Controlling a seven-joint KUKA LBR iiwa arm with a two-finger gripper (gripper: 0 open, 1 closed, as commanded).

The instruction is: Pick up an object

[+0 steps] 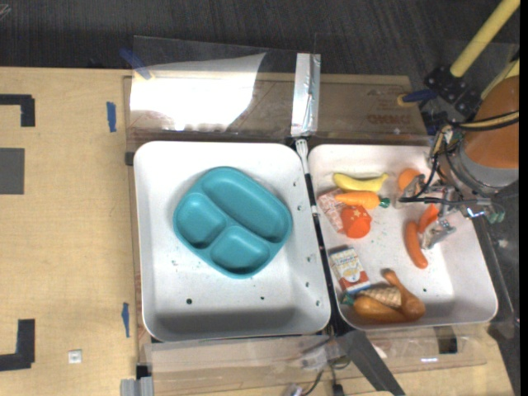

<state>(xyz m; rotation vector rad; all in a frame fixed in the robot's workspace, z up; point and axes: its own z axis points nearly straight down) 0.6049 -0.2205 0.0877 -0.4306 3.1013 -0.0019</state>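
Note:
The right bin [485, 297] holds several toy foods: a yellow banana [359, 181], an orange carrot [358, 198], a red tomato [356, 222], a pink wrapped pack [331, 210], a small carton [348, 268], and brown bread pieces [386, 299] at the front. An orange sausage-shaped piece [415, 246] lies toward the right side, and another orange piece [408, 178] sits near the back. My gripper [436, 225] hangs low over the bin's right part, just right of the sausage-shaped piece, with a reddish-orange bit [428, 214] right against it.
The left bin [165, 304] carries a teal divided plate [233, 219]. A clear plastic sheet [198, 93] and a metal strip [305, 97] lie behind the bins. The arm's orange band [499, 134] and cables overhang the right bin's back right corner.

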